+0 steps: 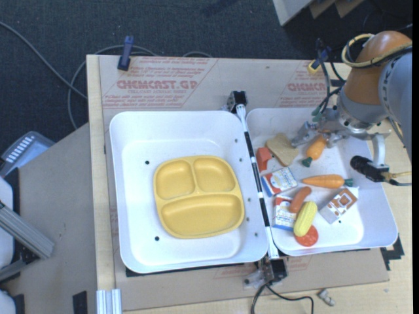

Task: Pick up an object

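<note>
Gripper (313,135) reaching into the right bin (386,208), hovering just above a small carrot (315,149) — grip state unclear

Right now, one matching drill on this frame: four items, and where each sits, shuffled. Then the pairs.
Items:
1. yellow divided tray
2. corn cob
3. long carrot
4. gripper

Places:
A. right bin, far end, over the small orange piece
B. left bin, centre
C. right bin, near edge
D. right bin, middle, lying crosswise

Pairs: 1-B, 2-C, 3-D, 4-A
</note>
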You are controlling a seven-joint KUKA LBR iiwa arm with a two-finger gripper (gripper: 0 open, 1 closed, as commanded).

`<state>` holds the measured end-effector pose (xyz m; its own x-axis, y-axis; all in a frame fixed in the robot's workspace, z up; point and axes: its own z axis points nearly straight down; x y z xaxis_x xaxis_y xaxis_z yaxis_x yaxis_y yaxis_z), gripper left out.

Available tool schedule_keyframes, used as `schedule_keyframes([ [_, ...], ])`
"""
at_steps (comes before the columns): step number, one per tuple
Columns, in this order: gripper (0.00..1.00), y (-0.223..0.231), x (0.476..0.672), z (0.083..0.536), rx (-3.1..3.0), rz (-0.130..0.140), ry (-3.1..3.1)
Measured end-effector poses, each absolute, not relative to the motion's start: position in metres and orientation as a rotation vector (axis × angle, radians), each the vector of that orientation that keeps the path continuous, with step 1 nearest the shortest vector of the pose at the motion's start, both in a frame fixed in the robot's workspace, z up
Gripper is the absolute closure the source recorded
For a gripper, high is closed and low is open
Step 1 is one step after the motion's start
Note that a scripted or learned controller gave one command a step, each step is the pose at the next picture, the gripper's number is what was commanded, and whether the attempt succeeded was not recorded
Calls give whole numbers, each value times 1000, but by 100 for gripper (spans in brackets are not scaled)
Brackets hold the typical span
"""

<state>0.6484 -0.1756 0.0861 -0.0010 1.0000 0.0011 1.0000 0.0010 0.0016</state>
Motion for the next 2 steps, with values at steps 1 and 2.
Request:
schedule_keyframes([
  [1,0,-175,640,86,2221,1,2221],
  [2,0,-162,665,86,2225,-7,2222],
])
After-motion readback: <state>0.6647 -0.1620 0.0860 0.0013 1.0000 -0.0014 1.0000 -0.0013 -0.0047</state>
